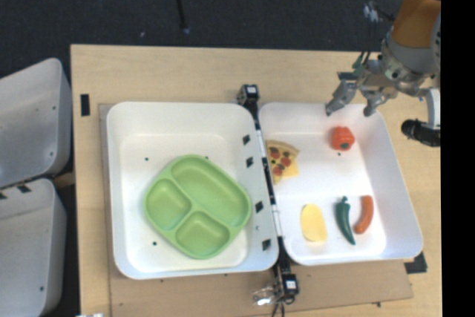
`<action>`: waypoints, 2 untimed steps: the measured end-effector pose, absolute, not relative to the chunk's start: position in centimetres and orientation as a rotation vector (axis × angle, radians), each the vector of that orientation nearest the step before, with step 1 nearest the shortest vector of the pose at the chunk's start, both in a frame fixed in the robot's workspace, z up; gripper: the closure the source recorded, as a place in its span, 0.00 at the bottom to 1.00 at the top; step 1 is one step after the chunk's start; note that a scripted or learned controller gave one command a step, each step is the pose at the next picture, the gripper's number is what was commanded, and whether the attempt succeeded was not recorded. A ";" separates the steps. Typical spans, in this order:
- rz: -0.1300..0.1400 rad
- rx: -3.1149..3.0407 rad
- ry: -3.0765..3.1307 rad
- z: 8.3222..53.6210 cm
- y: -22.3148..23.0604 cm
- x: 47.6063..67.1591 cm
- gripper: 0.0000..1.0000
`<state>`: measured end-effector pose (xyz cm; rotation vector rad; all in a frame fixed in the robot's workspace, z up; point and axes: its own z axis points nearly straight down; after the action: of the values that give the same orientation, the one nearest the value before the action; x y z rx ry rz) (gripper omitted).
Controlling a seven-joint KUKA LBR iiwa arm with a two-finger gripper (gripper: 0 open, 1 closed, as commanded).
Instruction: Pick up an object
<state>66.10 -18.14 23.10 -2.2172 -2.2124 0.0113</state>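
Toy tomato (pixel 341 138) sits at far end of right bin (pixel 397 189), just near of my gripper (pixel 350 104). Fingers spread wide, nothing between them. Plan: centre over tomato, descend straight, close across its middle; round shape may roll.

Robot lab: bench (pixel 89 78), twin bins (pixel 119 159).
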 end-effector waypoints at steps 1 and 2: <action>0.000 -2.222 -2.225 24.0 -18.1 66.4 0.00; 0.005 -2.222 -2.221 17.9 -18.8 66.2 0.00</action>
<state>66.21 -18.75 17.87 -2.2221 -2.2207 0.0052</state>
